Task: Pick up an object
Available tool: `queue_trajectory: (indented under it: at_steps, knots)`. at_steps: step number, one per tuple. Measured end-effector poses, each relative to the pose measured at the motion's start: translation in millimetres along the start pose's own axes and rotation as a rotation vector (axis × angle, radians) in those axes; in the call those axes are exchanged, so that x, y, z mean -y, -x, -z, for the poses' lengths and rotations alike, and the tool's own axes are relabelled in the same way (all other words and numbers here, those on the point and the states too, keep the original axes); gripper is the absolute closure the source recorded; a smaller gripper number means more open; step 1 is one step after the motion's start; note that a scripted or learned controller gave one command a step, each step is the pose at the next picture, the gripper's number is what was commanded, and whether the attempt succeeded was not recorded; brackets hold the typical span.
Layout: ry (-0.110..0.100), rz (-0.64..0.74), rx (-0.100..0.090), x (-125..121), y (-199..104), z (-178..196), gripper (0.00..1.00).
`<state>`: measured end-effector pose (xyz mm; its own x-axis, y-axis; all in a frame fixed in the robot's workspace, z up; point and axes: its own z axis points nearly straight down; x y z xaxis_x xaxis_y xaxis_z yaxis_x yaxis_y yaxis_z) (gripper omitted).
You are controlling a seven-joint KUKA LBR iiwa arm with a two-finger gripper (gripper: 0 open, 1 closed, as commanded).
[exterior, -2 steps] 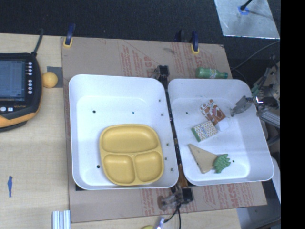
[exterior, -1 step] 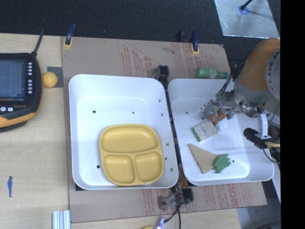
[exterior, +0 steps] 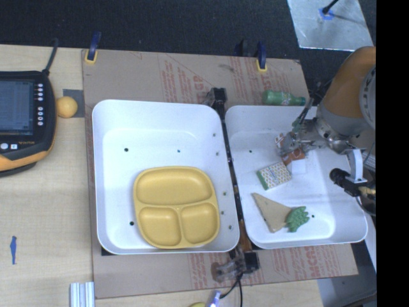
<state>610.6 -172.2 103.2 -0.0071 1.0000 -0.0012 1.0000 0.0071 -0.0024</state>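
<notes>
**End effector low in the right bin, near the small card**

The end effector (exterior: 293,147) sits down in the upper middle of the right bin (exterior: 255,123), and whether it is wide, narrow or holding anything, I cannot tell; the view is too cluttered there. Just below it, a small orange-brown piece (exterior: 296,158) lies on the bin floor, close to the tool. Next along, a patterned green-and-white card (exterior: 275,174) rests tilted, just beside that piece. Further toward the near wall lies a tan triangular wedge (exterior: 270,211), and a green bumpy toy (exterior: 296,219) touches its right side. Above the tool, the grey arm (exterior: 348,104) with its orange band comes in from the right. Over in the left bin (exterior: 160,117), a yellow three-compartment tray (exterior: 176,206) lies flat. Beyond the bins, a green bottle (exterior: 283,98) lies on the bench (exterior: 38,222), and a black-and-orange handheld pendant (exterior: 22,123) rests at far left beside a yellow ball (exterior: 66,106).
</notes>
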Motion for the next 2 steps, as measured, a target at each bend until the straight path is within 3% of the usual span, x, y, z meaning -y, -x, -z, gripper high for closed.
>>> queue_trajectory:
  at_steps: [1,2]
  knots:
    - [-0.002,-0.001,-0.001,5,-54,33,1.00]
    - [-0.001,0.000,0.000,27,-124,89,1.00]
